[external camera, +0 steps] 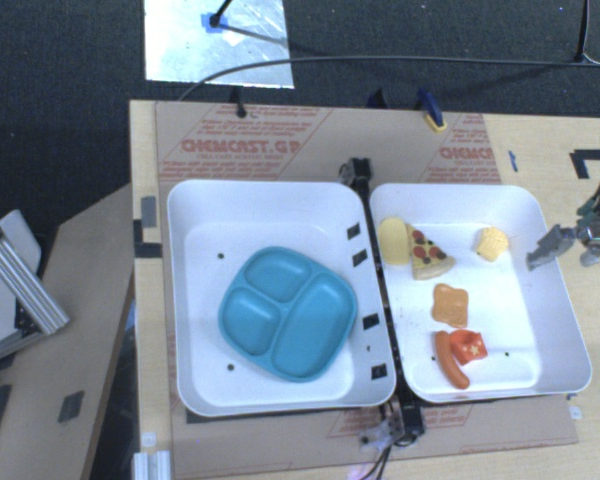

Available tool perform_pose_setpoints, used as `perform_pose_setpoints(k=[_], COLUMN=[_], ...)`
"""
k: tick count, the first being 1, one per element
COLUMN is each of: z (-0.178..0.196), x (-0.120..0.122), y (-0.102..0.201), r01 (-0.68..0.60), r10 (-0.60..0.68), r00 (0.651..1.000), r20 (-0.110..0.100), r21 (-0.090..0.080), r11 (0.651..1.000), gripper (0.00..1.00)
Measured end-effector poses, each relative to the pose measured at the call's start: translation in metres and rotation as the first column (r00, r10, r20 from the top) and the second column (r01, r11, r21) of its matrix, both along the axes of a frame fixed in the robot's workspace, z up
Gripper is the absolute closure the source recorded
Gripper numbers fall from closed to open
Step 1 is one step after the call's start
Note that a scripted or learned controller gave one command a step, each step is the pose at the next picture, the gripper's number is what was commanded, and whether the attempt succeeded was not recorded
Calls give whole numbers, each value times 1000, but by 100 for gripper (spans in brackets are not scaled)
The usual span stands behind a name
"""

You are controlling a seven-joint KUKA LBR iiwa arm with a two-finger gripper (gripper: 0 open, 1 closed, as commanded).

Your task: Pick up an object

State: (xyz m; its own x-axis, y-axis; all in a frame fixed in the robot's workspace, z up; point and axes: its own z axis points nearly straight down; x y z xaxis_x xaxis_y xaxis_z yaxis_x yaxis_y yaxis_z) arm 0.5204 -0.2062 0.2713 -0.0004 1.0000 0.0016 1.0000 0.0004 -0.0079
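The right bin [555, 313] holds several toy foods: a pale yellow oval piece [393, 240] touching a pizza slice [427, 252], a small yellow corn piece [492, 243], an orange nugget [450, 304], a red pepper-like piece [469, 346] and an orange-red sausage [453, 366] beside it. My gripper [565, 246] hangs at the right bin's right rim, level with the corn and to its right, apart from every object. Nothing shows in its grasp.
The left bin [200, 268] holds a blue divided plate [288, 312]. A black clip strip [372, 268] runs between the two bins. Cardboard lies under the bins. A metal rail [15, 278] stands at the far left, and a cable crosses the dark floor behind.
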Motion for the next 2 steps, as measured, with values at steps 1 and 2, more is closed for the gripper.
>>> perform_pose_setpoints(k=[1,2], z=[5,-47], x=[2,-8], y=[1,3], r01=[-4,-1], r10=[4,1], r00=[1000,1000], r20=[9,6], r21=[-2,-1], r11=[1000,1000], gripper=[0,0])
